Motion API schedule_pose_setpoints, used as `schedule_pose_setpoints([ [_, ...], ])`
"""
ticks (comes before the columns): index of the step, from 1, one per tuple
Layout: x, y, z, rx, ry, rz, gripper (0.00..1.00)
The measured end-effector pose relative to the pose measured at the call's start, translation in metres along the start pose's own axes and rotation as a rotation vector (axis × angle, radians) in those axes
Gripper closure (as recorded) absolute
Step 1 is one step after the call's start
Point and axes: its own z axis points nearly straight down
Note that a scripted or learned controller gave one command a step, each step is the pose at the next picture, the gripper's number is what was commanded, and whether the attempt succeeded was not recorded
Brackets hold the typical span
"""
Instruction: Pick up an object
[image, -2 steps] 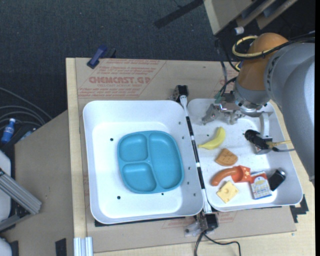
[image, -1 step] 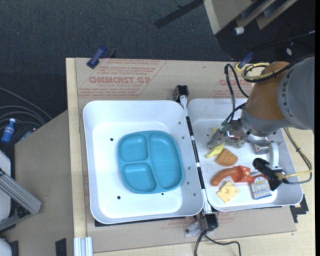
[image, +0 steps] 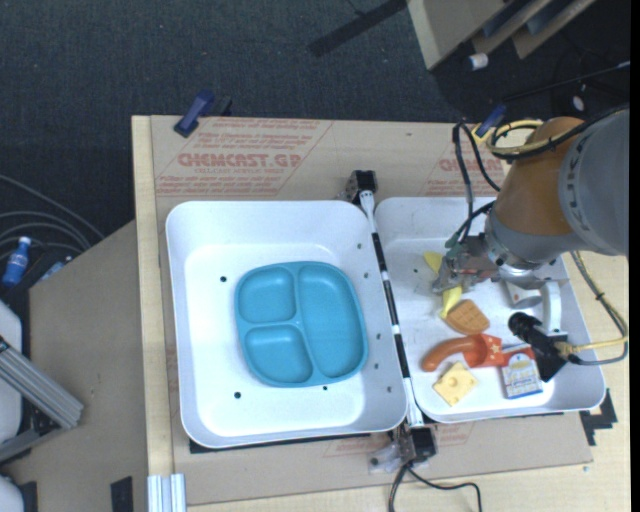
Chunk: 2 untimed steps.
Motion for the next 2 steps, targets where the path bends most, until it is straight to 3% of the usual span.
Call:
schedule_pose_setpoints([
  [1,0.028,-0.033,-0.112,-0.001,-0.001,-0.002,1.0],
  [2,0.031,-0.097,-0.164,0.002,0.0,0.0,1.0],
])
